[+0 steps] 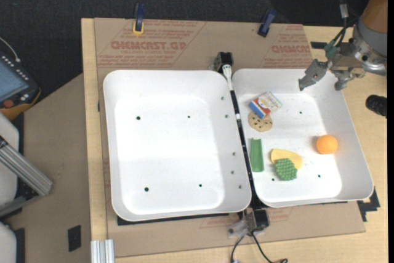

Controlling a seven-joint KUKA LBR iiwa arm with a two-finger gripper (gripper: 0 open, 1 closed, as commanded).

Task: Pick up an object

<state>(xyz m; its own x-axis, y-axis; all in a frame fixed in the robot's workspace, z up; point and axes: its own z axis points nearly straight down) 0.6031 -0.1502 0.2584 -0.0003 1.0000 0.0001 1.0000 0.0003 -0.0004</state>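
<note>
The right bin [345, 185] holds several small items: an orange ball [327, 144], a yellow wedge [287, 157] with a green bumpy piece [285, 169] against it, a green bar [256, 154], a round cookie [260, 122] and a small white packet with red and blue [266, 103]. My gripper [325, 77] hangs over the far right corner of this bin, above and to the right of the packet. Its two fingers are spread apart with nothing between them.
The left bin [123, 194] lies beside the right one on a brown cardboard sheet [184, 37]. Two blue clamps [139, 16] hold the sheet's far edge. Black fittings sit at the bins' shared seam [224, 61].
</note>
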